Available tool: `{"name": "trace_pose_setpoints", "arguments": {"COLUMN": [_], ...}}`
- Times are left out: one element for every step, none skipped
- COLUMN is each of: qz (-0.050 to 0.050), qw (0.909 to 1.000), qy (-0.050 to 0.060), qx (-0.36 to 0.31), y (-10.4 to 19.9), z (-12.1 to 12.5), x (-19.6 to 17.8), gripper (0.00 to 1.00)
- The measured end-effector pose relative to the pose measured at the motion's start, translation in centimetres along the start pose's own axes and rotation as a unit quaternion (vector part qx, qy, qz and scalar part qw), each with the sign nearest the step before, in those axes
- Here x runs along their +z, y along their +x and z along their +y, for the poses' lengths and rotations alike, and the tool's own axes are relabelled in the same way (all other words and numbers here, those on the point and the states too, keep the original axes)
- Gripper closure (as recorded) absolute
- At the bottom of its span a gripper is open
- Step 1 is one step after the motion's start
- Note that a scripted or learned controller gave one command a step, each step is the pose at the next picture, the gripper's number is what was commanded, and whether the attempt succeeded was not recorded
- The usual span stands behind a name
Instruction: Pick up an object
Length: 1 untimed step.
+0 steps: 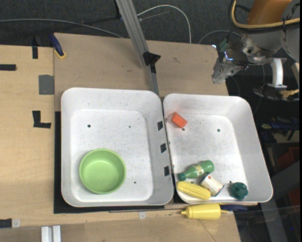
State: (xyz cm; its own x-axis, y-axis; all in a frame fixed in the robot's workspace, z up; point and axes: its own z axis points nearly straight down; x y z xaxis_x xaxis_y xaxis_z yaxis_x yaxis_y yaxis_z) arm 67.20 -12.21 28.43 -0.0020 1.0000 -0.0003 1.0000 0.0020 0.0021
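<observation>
The arm's jaws (222, 70) hang above the worktop (105, 64) beyond the right bin (246, 135), so this looks like the approach, with nothing grasped. Next they must descend over one object, perhaps the orange block (179, 120) lying alone. Whether they are parted is too blurred to tell.

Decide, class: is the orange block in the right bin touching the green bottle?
Apart. The camera view shows the orange block near the bin's far left corner and the green bottle well nearer the front, with bare white bin floor between them.
</observation>
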Motion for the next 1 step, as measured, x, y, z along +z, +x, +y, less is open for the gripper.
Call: {"name": "trace_pose_setpoints", "arguments": {"qz": [0.001], "qw": [1.0000], "qy": [0.003], "qx": [-0.001], "y": [4.85], "z": [-1.93], "x": [2.08], "gripper": [1.00]}}
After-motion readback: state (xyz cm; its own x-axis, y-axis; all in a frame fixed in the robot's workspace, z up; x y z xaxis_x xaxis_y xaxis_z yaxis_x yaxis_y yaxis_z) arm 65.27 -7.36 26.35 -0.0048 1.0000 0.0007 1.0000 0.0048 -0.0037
